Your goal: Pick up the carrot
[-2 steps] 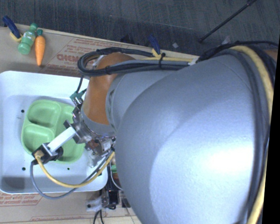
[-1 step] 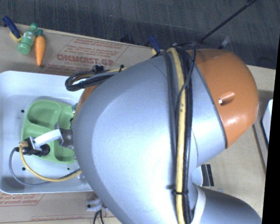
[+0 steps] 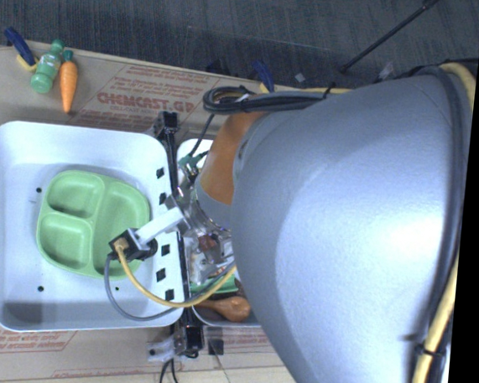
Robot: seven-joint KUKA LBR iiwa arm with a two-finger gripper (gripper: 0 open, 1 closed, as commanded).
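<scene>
the carrot (image 3: 68,84) lies far left, outside the left bin (image 3: 2,206); our claw (image 3: 206,255), open or closed we cannot tell, sits well apart and may miss.

A pale green plate (image 3: 93,223) sits in the white bin (image 3: 0,206); beyond the bin an orange carrot (image 3: 68,86) with a green top and a green toy (image 3: 44,75) lie on tan cardboard (image 3: 140,84) printed in red, and right of the bin the grey arm (image 3: 363,224) has an orange band (image 3: 223,164).

Green divided plate (image 3: 93,223) in L bin (image 3: 24,149); green bottle (image 3: 45,71) outside on bench (image 3: 149,85).
</scene>
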